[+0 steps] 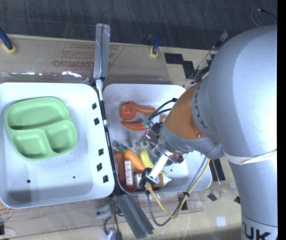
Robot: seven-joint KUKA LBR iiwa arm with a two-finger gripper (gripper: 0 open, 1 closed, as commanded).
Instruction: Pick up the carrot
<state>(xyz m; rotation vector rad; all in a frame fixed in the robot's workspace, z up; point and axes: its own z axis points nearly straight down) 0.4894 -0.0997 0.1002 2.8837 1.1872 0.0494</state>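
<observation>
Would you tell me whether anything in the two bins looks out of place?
Nothing looks spilled or damaged. The green plate lies flat in the left bin, turned slightly askew to its walls; the toy foods crowd the left side of the right bin, some overlapping.

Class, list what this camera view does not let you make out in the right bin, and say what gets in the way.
1. The right bin, camera view: its right side is hidden under the arm.
2. The carrot, camera view: its lower end is lost among the things piled around it.
3. The red pack, camera view: its label is too small to read.
</observation>
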